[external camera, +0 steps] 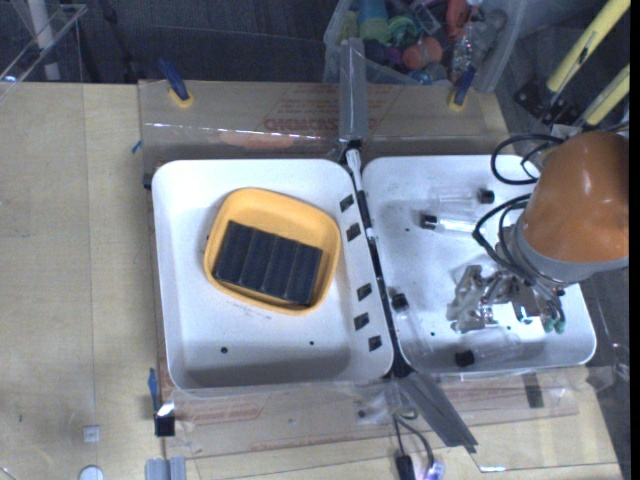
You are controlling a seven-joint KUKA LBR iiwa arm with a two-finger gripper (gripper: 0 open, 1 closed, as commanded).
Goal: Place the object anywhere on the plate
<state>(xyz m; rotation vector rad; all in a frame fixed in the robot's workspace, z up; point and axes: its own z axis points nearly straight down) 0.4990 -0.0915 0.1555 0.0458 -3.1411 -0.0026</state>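
A yellow square plate [272, 206] lies in the left white bin [180, 268]. On it rests a dark, ribbed rectangular object [268, 262], flat and slightly turned, covering most of the plate's floor. My gripper [478, 303] hangs low over the floor of the right bin [420, 178], near its front right corner and far from the plate. The metal gripper parts are jumbled below the grey wrist and orange band [580, 203], and I see no object in them.
A clear tube-like item [455, 211] lies at the back of the right bin. A small black piece [463, 358] sits near that bin's front wall. The shared bin wall [362, 258] carries black clips. A clear box of colourful toys [420, 18] stands behind the bench.
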